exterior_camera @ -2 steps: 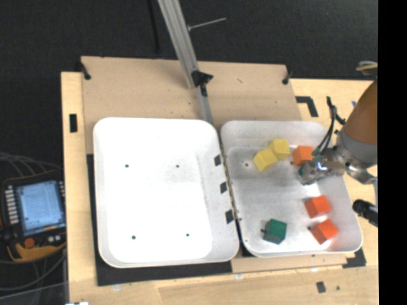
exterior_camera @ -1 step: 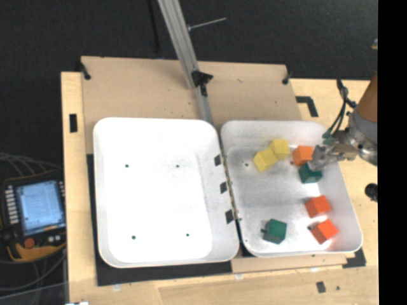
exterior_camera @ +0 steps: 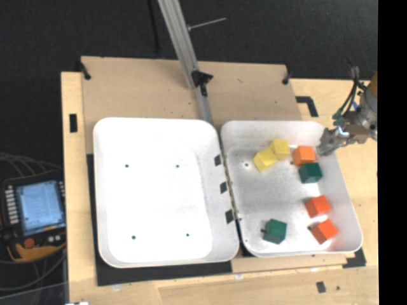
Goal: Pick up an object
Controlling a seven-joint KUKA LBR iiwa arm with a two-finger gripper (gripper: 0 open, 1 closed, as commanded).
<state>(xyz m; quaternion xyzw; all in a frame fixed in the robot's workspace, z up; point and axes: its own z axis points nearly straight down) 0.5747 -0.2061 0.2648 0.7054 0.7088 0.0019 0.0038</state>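
Orange, green and yellow blocks lay in the right bin (exterior_camera: 251, 234), all to the left of or below the gripper (exterior_camera: 331, 140), which hung at that bin's upper right rim. Nearest it — just to its left — sat an orange block (exterior_camera: 304, 154), with a green block (exterior_camera: 310, 172) just beneath that one. Two yellow blocks (exterior_camera: 272, 154) lay further left. Whether the gripper was apart or together could not be told; nothing showed in it.

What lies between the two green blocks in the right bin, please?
In the camera view, only bare white bin floor separates the upper green block from the lower green block.
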